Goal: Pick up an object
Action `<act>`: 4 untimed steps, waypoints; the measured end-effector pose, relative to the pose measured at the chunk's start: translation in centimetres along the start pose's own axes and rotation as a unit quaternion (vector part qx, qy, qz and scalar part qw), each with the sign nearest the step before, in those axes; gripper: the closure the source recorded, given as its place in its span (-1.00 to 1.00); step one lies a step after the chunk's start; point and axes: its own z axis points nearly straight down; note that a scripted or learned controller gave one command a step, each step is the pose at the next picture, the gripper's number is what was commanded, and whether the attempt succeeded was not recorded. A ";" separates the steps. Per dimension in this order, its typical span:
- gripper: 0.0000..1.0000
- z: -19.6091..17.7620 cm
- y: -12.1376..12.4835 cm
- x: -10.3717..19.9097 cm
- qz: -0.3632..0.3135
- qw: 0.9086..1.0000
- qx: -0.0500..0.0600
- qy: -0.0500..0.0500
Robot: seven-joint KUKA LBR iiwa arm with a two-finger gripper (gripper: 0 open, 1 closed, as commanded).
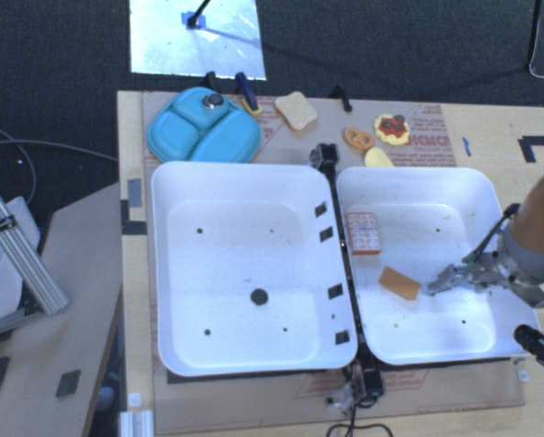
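In the right bin [463,185] lie an orange block [400,283] near the middle-left and a pink, grid-patterned rectangular piece [363,232] close to the divider. The left bin [176,189] holds a small dark round object [259,296]. My gripper [440,280] reaches in from the right, low over the right bin's floor, with its tip just right of the orange block and a small gap between them. Nothing shows held in it.
Behind the bins on the bench lie a blue divided plate [203,127], a toast slice [296,110], a pretzel [357,138], a small red-topped tart [392,128] and a yellow piece [378,157]. A black divider with clips [335,237] runs between the bins.
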 end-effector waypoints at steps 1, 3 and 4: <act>-1.00 -0.1 -1.6 12.2 -0.007 1.000 -0.002 0.000; 1.00 -10.2 1.7 18.3 -0.008 1.000 0.000 0.003; 1.00 -21.1 -1.6 17.9 -0.005 1.000 -0.001 0.002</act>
